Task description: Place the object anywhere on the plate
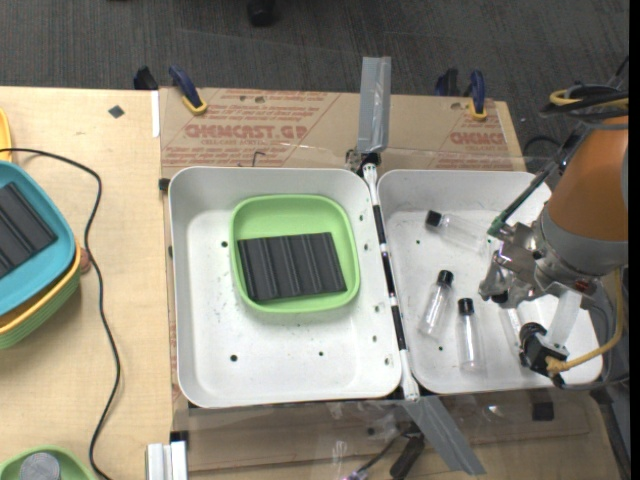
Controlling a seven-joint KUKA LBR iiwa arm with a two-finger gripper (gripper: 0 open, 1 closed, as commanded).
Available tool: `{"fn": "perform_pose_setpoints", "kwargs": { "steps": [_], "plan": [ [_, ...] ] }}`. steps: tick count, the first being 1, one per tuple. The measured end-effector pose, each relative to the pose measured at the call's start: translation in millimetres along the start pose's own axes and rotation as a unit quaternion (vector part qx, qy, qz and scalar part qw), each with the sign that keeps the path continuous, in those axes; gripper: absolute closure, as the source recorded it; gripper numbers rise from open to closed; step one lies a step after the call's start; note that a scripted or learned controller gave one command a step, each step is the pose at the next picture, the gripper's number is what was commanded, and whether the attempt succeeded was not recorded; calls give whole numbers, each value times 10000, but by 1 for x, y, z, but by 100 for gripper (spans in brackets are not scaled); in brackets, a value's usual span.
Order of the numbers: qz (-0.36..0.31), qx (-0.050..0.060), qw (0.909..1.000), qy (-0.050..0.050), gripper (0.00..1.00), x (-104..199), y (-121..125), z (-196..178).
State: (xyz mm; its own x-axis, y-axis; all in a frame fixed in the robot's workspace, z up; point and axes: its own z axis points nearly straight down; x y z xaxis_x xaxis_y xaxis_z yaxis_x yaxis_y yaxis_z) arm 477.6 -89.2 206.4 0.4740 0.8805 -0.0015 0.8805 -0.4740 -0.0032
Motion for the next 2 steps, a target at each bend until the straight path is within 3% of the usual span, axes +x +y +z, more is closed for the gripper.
{"fn": "perform_pose_setpoints", "kwargs": {
  "steps": [1,2],
  "plan": [
    [0,-1,10000,0,0,0,0,0],
    [1531,-1,9882,-12,0,-15,8,-43]
  ]
}}
